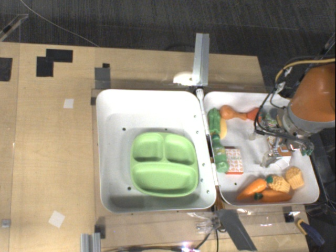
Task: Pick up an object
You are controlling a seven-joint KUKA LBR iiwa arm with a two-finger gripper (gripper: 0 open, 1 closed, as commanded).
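- Jaws (271,158) hung low in the right bin (247,100), over bare white floor left of the yellow toy pieces; too small and blurred to tell whether open or closed, with nothing seen held between them.
- Lay closest as candidates: yellow corn-like pieces (287,178) just beside, and orange carrots (261,190) along the near wall.
- Risked closing on bare floor, since no object sat directly beneath.
- Risked nudging the corn pieces against the bin's right wall, or catching two crowded toys at once and dropping both.
- Looked awkward to grasp: green bottle (216,133) pressed against the divider, orange pin-shaped toy (237,114) near the far wall.
- Sat apart in the left bin: green divided plate (164,163).
- Showed red print on a small packet (234,161); nothing legible.
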